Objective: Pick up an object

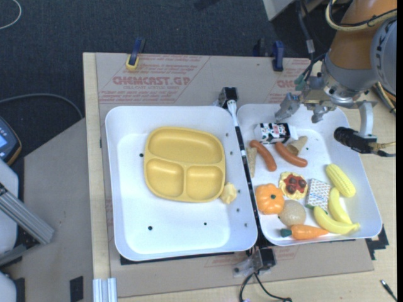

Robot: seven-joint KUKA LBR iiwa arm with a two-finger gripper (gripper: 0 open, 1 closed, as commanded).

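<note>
My gripper [302, 111] hangs over the far end of the right bin [371, 214], open, with nothing between its fingers. Just below and left of it lies a black-and-white cow-patterned toy [273, 131]. Two red-brown sausages [263, 155] [290, 155] lie a bit nearer, with a pale cone piece [298, 143] beside them. Toward the front are an orange pumpkin [270, 199], a small pizza [293, 184], a silver-blue packet [317, 194], a corn cob [340, 179], bananas [335, 216], a potato [291, 213] and a carrot [308, 233].
The left bin [126, 187] holds a yellow divided plate [184, 163] and a small pale-yellow piece [228, 194] near the divider. The two bins meet at a black-edged rim [240, 150]. Clamps [133, 54] [277, 52] sit on the board's far edge.
</note>
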